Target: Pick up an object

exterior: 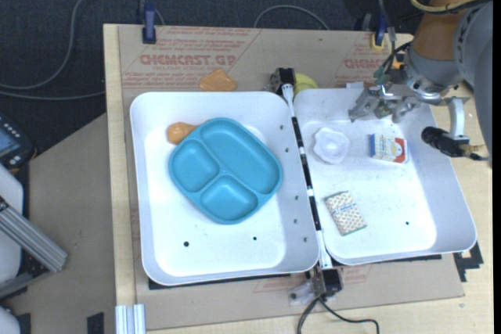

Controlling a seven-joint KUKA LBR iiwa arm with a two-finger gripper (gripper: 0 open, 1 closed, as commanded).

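**Gripper over the right bin's far edge, objects lying toward the near side**

The gripper hangs above the far part of the right bin, its metal fingers spread apart with nothing between them. The nearest thing to pick is the small white carton with red and blue print, lying flat just on the near side of the gripper and almost directly under its line of reach. Its long axis runs roughly left to right in the view. A small white cup sits to the carton's left, close to the wall between the bins, and a patterned packet lies further toward the near edge, tilted on a diagonal.

The left bin holds a blue divided plate with an orange piece touching its far-left rim (well away from the arm, so a poorer candidate).

Judging from this layout, the carton calls for the shortest move: a short shift toward the near side, then straight down, fingers closing across its narrow width.
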